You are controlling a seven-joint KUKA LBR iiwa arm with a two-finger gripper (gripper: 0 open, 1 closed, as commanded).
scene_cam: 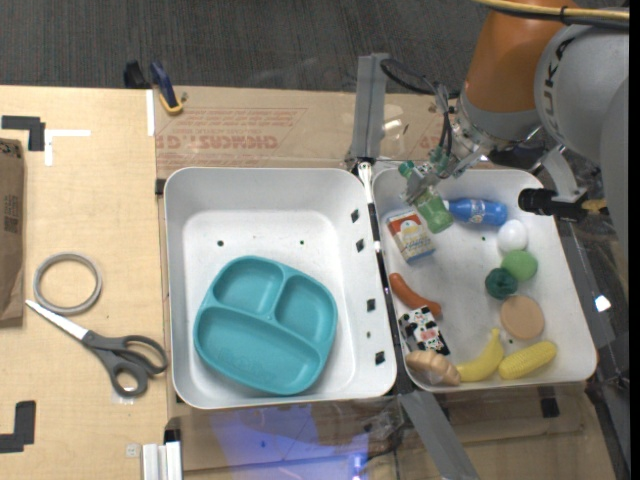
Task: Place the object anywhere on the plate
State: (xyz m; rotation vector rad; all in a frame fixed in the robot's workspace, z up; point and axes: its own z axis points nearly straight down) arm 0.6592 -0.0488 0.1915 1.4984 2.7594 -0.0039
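- The gripper (428, 173) hangs over the upper-left corner of the right bin (572, 268), its thin metal fingers pointing down and left.
- A small green object (434, 211), blocky and slightly translucent, sits right at the fingertips; whether it is pinched between them or only lying beneath them cannot be told, and neither can how the fingers stand.
- Just below and left of the green object lies a small carton (410, 236), white with red print, tilted against the bin's left wall.
- To the right of the gripper lies a blue plastic bottle (476, 210) on its side, with a white egg-shaped ball (512, 235) next to it.
- Lower down are two rounded green pieces (512, 272), a tan disc (521, 318), a yellow banana (482, 360), a yellow lemon-like piece (527, 359), a glossy red-orange sausage (413, 294), a black-and-white patterned item (423, 330) and a beige shell-like piece (432, 369).
- The left bin (200, 203) holds a teal plate (266, 324), smooth plastic with three compartments, well apart from the gripper.
- On the wooden bench to the left lie grey-handled scissors (103, 345) and a roll of tape (67, 282).
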